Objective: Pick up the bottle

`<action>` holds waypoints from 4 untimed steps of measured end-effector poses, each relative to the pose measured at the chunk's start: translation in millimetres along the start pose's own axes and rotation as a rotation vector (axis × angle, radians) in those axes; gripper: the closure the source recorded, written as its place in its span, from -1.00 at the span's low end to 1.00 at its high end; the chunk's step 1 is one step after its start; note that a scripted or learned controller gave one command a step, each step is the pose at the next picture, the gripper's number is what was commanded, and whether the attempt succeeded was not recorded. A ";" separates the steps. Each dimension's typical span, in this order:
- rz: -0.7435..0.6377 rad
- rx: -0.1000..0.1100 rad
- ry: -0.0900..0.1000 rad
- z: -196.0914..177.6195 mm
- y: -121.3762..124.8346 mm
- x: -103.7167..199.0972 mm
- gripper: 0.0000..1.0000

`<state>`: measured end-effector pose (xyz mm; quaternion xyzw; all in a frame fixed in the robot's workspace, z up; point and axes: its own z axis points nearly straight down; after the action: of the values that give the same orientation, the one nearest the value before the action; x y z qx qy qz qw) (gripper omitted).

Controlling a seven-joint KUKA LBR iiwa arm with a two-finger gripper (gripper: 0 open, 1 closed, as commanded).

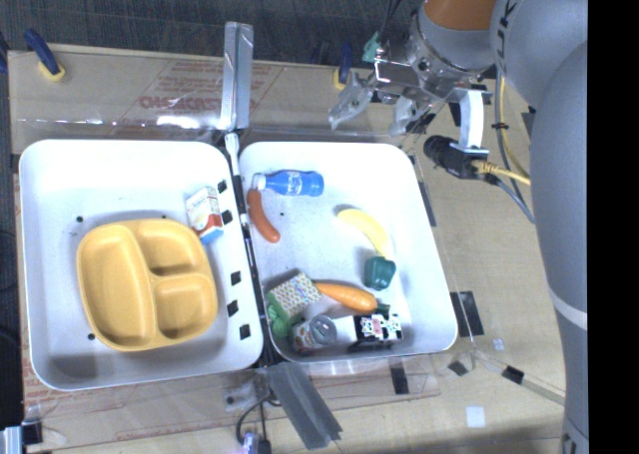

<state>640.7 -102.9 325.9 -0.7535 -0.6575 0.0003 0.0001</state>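
The bottle (291,183) is small, blue and clear with a white cap, lying on its side at the far left of the right bin (424,242). My gripper (377,111) hangs above the bin's far rim, to the right of and beyond the bottle. Its two pale fingers (348,103) are spread apart with nothing between them.
In the right bin lie a red sausage (264,216), a banana (363,227), a teal cup (379,271), a carrot (344,294), a checked box (294,294), a can (318,331) and a black-and-white toy (377,328). The left bin (50,173) holds a yellow divided tray (148,282) and a small carton (205,213).
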 end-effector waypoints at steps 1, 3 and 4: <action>0.202 0.005 0.000 140.7 14.4 9.5 -1.00; 0.121 0.000 0.001 231.9 15.1 14.8 -1.00; 0.117 0.008 0.001 223.2 13.7 14.9 1.00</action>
<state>656.1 -90.0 102.7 -0.7907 -0.6122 0.0024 0.0032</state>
